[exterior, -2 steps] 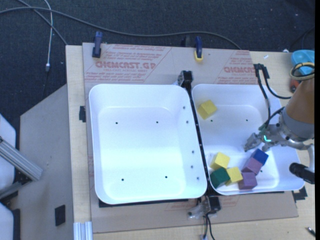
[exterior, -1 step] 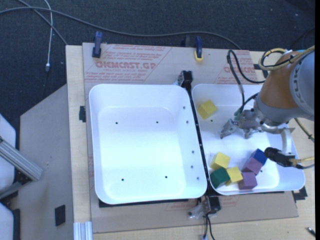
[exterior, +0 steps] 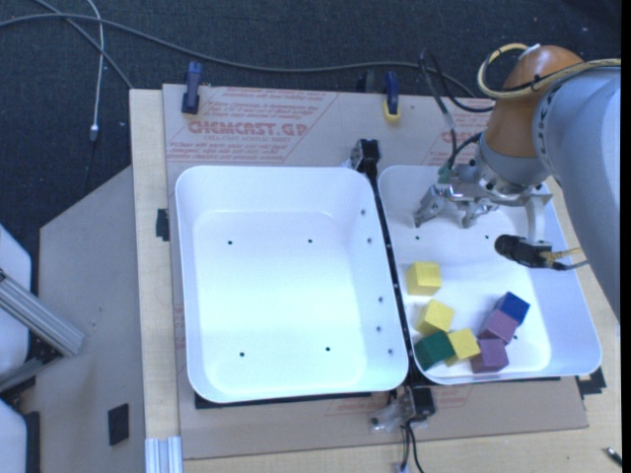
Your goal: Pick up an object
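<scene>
Tool (exterior: pixel 449 208) is seen spread open, nothing held, hovering over the right bin (exterior: pixel 582 348) far end. Blocks are clustered nearer; the lone yellow block (exterior: pixel 425 277) (least crowded) should be targeted, centred before descent.

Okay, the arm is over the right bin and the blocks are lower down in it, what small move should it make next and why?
Probably bring the two-finger gripper toward the near end of the shallow white right bin and over the lone yellow cube. The gripper hangs over bare floor at the bin's far end with nothing between its fingers, and that cube sits apart from the crowded blocks, so it looks easiest to grasp.
</scene>
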Robot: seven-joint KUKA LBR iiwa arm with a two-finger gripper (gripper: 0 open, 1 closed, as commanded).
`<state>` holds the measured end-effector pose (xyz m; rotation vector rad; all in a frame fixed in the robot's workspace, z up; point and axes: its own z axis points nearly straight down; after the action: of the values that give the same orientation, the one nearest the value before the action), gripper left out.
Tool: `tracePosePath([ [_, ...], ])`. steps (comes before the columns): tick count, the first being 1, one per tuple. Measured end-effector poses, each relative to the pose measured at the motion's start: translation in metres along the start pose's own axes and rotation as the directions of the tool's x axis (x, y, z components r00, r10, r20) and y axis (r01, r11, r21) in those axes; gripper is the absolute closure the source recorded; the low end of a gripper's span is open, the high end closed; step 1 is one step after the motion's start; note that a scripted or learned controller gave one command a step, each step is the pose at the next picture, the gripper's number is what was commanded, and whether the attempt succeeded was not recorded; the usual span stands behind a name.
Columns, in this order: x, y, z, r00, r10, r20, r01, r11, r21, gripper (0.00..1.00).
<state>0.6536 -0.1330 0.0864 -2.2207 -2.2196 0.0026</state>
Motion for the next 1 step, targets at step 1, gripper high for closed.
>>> tracePosePath([
  [1, 0.0162, -0.083, 0.0007, 1.0, 0.0, -0.001, 0.0, 1.0, 0.001, 0.0],
])
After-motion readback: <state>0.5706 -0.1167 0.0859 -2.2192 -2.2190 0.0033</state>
